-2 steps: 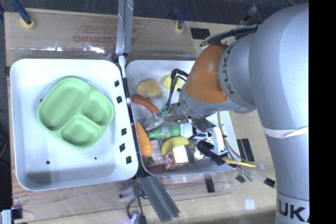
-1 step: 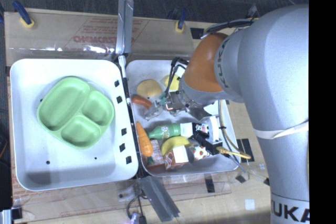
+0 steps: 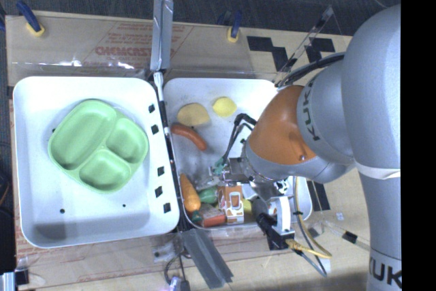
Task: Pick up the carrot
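Note:
The carrot (image 3: 189, 194) is a short orange piece lying in the right bin (image 3: 259, 88), against its left wall near the front corner. My gripper (image 3: 231, 201) is down low in the same front part of the bin, just right of the carrot, amid a cluster of small items. The arm's grey and orange wrist hangs over it and hides much of it. Nothing can be seen held by the gripper.
A green item (image 3: 208, 197) and a red one (image 3: 212, 219) lie between carrot and gripper. A red sausage (image 3: 189, 135) and two yellow pieces (image 3: 193, 114) (image 3: 223, 105) lie farther back. The left bin (image 3: 27, 167) holds a green divided plate (image 3: 99, 144).

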